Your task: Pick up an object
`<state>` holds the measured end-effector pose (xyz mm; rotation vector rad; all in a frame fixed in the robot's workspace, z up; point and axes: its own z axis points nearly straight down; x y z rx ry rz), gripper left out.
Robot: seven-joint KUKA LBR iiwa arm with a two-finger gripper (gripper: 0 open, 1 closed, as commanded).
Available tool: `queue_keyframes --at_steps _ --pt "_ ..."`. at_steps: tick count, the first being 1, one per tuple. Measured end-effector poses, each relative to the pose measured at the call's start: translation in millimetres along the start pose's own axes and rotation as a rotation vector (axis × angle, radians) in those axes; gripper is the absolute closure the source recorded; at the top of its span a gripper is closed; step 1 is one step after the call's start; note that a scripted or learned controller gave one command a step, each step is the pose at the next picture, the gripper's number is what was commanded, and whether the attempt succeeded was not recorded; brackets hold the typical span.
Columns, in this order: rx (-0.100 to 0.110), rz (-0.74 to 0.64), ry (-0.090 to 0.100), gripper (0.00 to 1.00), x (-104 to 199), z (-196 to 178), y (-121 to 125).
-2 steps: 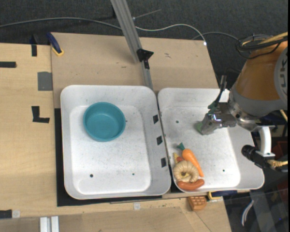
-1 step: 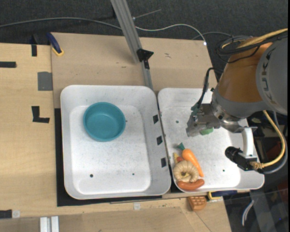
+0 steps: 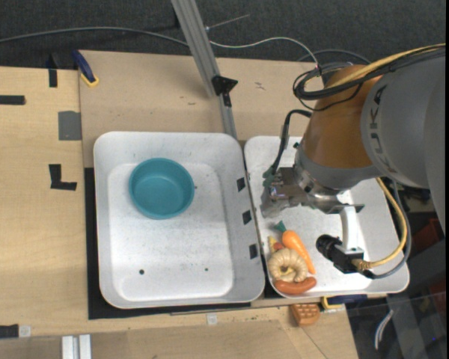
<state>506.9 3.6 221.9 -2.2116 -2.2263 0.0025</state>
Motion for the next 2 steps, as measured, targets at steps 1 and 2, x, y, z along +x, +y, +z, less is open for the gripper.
queue_keyframes --at_steps 1,2 --pt "-0.002 -0.001 0.0 1.0 46.7 -9.8 1.8" --pt "0.001 0.0 -0.001 1.0 93.7 -0.2 0.6"
